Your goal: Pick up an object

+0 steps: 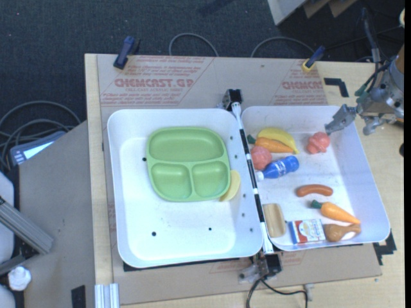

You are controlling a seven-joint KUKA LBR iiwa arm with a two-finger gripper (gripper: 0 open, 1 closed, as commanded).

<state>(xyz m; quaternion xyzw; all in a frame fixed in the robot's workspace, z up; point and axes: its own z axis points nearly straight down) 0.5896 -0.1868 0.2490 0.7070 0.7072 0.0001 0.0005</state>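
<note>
Hovering with the gripper [355, 122] spread wide and gripping nothing, above the far right part of the right bin [366, 172]. Nothing being lifted as yet: judging the task as barely begun, with choosing, descending, closing and raising all left to do.

Lying just below and left of the gripper, the nearest candidate: a pink lump [318, 142], apart from both fingers. Sitting further left of it, a banana [277, 135] touching a carrot [276, 145], a red fruit [261, 157] and a blue bottle [280, 167]. Resting well below, nearer the camera, a sausage [314, 190], a second carrot [335, 212] and a carton [305, 231].

Standing far to the left, beyond the divider, the left bin [128, 197] holding a green tray [189, 163].

Supporting both bins, a brown board [160, 82] clamped at its far edge. Trailing around the bench over dark carpet [64, 18], loops of cable.
</note>
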